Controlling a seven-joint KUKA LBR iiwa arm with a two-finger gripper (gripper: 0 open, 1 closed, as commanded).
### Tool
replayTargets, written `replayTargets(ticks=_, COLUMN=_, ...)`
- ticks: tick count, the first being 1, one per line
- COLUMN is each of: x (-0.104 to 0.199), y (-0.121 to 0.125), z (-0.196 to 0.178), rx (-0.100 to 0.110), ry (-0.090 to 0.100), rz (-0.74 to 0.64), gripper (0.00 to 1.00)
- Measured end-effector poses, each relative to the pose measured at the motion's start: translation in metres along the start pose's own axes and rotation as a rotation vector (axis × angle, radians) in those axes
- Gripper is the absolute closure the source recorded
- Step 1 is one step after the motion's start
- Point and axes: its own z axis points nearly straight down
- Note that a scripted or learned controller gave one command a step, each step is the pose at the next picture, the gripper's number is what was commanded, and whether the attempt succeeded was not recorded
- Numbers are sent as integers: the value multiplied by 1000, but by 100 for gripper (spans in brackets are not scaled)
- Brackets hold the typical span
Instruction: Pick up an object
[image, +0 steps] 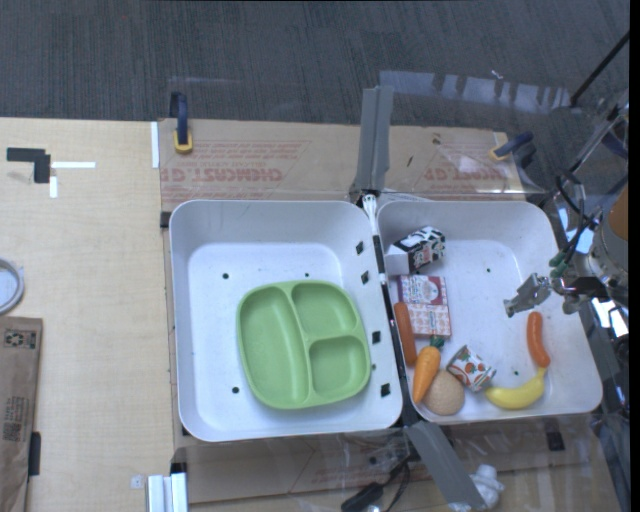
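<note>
At the right bin's (500, 215) right edge, the gripper (527, 296) hangs above bare white floor, fingers spread with nothing between them. A red sausage (538, 338) lies just below it, a banana (517, 392) beyond. Open floor stretches left toward the cartons. The arm is cut off at frame right.

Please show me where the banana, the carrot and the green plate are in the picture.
banana (517, 393): camera view, on the middle of its yellow curve.
carrot (427, 370): camera view, on the middle of its orange body.
green plate (270, 345): camera view, on the bare floor of its large left compartment.
</note>
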Motion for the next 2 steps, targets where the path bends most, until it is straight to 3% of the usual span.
replayTargets(ticks=1, x=-18, y=6, z=110, rx=-2, ry=2, rz=60, gripper=0)
replayTargets(ticks=2, x=-19, y=6, z=101, rx=-1, ry=2, rz=63, gripper=100)
